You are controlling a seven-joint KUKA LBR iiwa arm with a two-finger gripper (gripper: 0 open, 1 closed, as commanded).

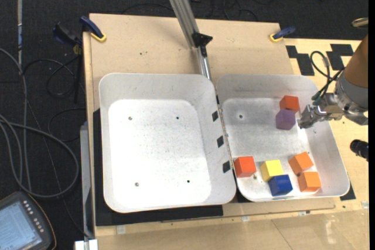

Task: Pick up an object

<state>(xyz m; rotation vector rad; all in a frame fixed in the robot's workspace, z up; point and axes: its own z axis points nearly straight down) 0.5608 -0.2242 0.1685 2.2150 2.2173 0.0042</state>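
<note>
In the right bin (pixel 328 143), my gripper (pixel 306 121) hangs low just beside the purple block (pixel 285 119), angled for a side approach; I cannot tell the fingers' state.

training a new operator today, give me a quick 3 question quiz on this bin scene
1. True or false: the blue block lies in the right bin.
2. How many orange blocks are in that bin?
3. Which block is nearest the gripper: A yellow block, B purple block, C blue?

Key: 1 true. 2 four. 3 B.
</note>
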